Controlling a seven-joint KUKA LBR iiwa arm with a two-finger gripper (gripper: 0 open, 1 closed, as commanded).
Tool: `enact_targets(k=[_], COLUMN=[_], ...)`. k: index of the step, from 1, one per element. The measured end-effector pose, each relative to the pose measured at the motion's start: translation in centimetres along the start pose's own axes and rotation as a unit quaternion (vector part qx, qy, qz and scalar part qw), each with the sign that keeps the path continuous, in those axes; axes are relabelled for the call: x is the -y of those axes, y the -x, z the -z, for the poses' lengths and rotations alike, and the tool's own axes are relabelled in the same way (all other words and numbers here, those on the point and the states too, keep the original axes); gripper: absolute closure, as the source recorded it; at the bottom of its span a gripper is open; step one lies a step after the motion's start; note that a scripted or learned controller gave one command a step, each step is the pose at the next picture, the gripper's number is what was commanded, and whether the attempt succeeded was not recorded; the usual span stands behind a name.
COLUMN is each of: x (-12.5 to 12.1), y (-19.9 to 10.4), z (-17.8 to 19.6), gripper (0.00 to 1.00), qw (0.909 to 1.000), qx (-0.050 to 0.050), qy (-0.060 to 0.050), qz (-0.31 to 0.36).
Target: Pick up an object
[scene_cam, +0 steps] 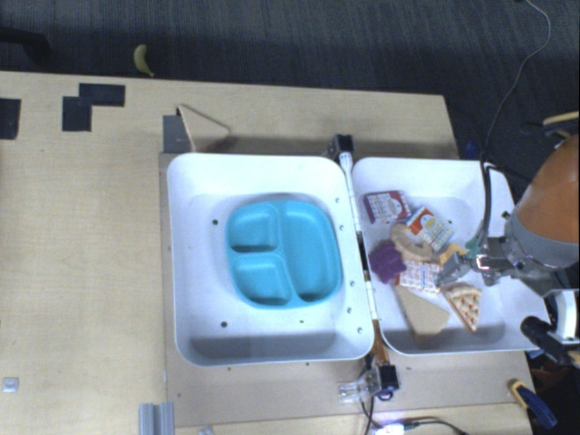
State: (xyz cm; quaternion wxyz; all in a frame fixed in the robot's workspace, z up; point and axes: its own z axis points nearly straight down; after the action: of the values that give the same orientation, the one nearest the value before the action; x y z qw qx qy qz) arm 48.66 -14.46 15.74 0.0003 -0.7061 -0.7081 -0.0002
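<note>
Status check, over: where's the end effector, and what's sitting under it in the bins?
End effector low over right bin, amid the pile. Purple toy, waffle piece, small packets alongside. Blue divided tray in left bin, well apart.

1. My bench (82, 243) sits in even, fairly bright light from overhead, and the wood looks pale and washed.
2. Both white bins (195, 243) nearly blow out; only soft grey shadows along their inner walls give them shape.
3. The blue tray (283, 252) throws almost no shadow.
4. The dark floor (272, 16) above the bench is dim and grainy.
5. The whole view is soft and low in detail; the small items near my arm (548, 216) smear together.
</note>
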Motion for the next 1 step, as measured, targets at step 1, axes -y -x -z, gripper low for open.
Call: enact_targets(k=[1], x=[-0.26], y=[-5.30], z=[-7.02], gripper=[0.00], qw=[1.0000], qx=[0.001], qy=[0.004], qz=[0.000])
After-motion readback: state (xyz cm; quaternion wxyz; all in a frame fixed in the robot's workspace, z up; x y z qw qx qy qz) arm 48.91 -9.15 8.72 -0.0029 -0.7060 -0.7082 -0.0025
